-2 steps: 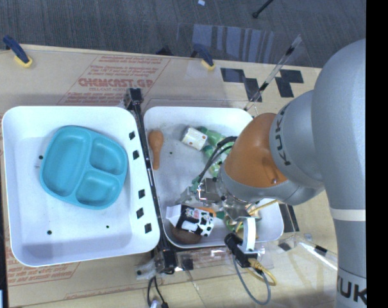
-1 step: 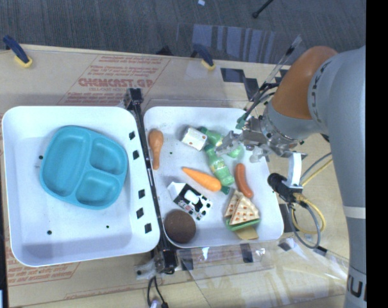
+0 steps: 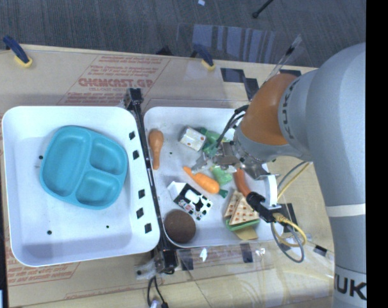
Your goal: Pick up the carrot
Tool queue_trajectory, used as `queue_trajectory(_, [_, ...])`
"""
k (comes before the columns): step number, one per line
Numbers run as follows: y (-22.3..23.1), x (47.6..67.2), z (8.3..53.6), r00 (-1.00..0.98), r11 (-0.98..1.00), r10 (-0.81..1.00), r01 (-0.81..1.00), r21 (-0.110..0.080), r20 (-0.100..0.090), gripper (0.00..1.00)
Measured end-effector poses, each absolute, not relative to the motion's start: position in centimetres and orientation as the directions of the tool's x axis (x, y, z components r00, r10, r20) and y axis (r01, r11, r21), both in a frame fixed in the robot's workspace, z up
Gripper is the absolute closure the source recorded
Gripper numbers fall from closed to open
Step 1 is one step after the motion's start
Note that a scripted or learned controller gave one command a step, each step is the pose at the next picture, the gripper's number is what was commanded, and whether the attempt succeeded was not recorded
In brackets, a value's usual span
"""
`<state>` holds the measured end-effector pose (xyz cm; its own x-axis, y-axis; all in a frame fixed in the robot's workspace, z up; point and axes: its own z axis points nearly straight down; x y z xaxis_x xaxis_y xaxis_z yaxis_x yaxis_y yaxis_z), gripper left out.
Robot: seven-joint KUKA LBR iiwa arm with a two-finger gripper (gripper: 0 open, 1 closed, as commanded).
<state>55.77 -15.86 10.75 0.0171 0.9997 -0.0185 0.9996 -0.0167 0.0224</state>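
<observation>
Camera view: carrot (image 3: 204, 180) in right bin (image 3: 156, 172)

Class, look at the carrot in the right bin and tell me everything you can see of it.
The carrot is a small orange toy, smooth like plastic, tapering toward its upper-left tip. It lies flat and aslant on the floor of the right bin, near the middle. Its thick end, where green shows, points lower right toward the hand, which hovers close beside it. A black-and-white toy lies just below.
</observation>
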Motion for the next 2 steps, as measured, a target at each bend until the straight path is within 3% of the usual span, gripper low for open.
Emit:
queue_trajectory(1, [-10.93,53.44,9.23,0.291,-0.291,0.957,0.957,-0.003,0.0,0.0])
queue_trajectory(2, [-10.97,53.42,10.19,0.284,-0.284,0.959,0.959,-0.008,-0.001,1.0])
